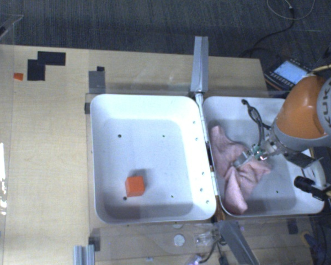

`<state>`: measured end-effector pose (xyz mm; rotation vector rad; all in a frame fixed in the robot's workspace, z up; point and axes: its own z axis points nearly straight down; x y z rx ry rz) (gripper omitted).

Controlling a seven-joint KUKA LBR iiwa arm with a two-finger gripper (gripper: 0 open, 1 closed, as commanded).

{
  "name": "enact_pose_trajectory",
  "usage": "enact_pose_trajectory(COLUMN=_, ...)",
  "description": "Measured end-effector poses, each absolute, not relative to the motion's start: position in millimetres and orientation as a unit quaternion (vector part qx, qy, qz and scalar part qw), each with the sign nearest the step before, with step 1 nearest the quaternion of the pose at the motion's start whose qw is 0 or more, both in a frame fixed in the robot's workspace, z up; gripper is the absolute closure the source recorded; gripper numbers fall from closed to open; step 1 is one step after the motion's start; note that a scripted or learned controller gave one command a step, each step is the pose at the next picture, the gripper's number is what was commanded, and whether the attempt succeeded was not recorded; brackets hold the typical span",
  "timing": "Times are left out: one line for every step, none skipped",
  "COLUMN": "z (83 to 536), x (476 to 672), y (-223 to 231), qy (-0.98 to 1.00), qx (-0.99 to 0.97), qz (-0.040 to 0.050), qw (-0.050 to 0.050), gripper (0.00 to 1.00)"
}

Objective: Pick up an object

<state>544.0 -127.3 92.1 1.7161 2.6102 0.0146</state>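
A crumpled pink cloth [235, 170] lies in the right bin [298, 203], along its left side. My gripper [254, 154] reaches in from the right and sits down on the cloth's upper right part, touching the fabric. An orange cube [135, 186] rests in the left bin [138, 120], near its front left.
A metal divider post [199, 65] stands between the bins at the back. The arm's orange band [299, 110] hangs over the right bin's right side. Cables and a small screen [289, 70] lie beyond the bench at the upper right.
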Motion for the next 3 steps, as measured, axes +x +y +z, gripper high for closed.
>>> enact_pose_trajectory(z=91.7, x=568.5, y=-99.4, qy=0.795, qx=0.607, qz=0.0052, qw=0.008, gripper=0.00)
enact_pose_trajectory(z=90.9, x=641.9, y=-88.7, qy=0.817, qx=0.576, qz=0.0041, qw=0.007, gripper=0.00)
enact_pose_trajectory(z=109.3, x=608.9, y=-92.0, qy=0.821, qx=0.570, qz=0.0020, qw=0.004, gripper=0.00)
